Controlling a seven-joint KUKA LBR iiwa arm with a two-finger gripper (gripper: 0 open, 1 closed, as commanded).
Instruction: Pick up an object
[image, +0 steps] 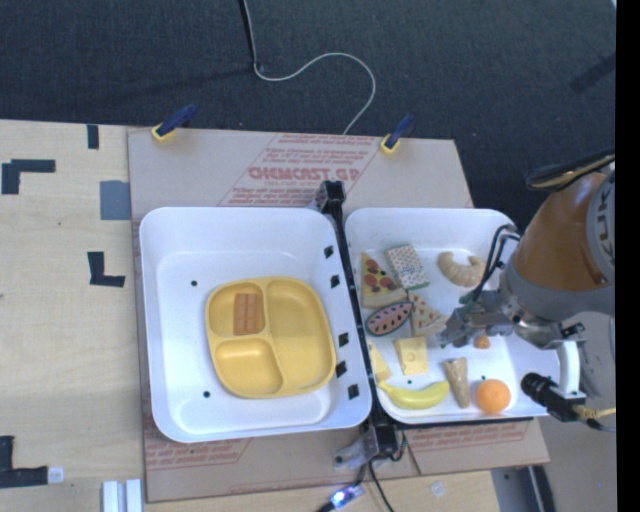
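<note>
Fig.: gripper (468, 330) low in right bin (500, 222), approach step. Finger state cannot be told; nothing seen pinched. No target fixed by task: nearest are a small orange bit (483, 342) just beside gripper, cheese wedge (411, 355) and tan stick (457, 381). Next move, prob.: centre over one item, descend, close. Farther: glossy round orange (492, 396), curved banana (414, 395), croissant (460, 267), pizza slice (376, 280). Left bin (165, 240): yellow compartment tray (270, 335), smooth plastic w/ a brown bar (247, 312) in its upper-left compartment.
</note>
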